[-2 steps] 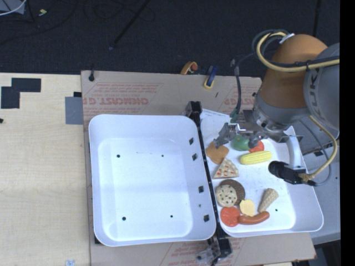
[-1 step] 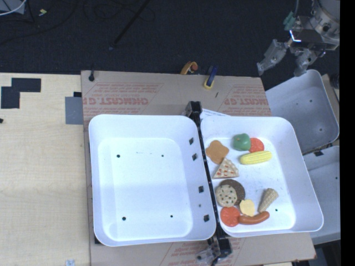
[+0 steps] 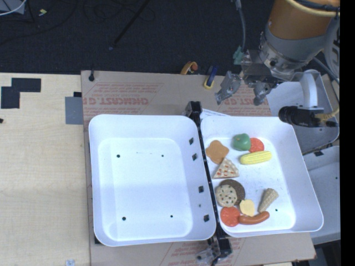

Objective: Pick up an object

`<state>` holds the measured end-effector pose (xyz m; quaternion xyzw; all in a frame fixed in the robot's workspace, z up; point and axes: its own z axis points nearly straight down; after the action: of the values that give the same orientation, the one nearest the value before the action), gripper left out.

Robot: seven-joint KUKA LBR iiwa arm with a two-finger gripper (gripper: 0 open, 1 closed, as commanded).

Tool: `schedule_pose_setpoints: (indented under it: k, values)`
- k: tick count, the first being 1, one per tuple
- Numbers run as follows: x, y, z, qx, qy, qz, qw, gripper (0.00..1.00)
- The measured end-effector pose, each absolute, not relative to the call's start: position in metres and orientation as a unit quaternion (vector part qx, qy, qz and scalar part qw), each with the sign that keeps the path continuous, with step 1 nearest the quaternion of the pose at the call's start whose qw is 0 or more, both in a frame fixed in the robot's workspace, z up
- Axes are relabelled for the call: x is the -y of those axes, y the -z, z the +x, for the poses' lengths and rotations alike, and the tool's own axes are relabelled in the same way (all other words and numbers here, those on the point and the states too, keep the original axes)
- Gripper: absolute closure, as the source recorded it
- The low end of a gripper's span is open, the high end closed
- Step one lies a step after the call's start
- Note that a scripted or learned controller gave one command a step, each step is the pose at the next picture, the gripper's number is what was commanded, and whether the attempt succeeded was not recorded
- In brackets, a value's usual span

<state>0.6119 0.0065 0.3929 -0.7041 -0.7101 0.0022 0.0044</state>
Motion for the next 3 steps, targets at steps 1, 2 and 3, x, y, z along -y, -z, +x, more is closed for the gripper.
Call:
schedule_pose_setpoints:
  k: [1, 2, 3]
  values:
    - [-0.002, -0.406, 0.614, 0.709, -0.0023, -0.705, 0.002, 1.00]
    - [-0.116, -0.533, 0.642, 0.711, 0.0058, -0.703, -0.002, 1.00]
    - [-0.253, -0.537, 0.608, 0.713, -0.0004, -0.701, 0.003, 1.00]
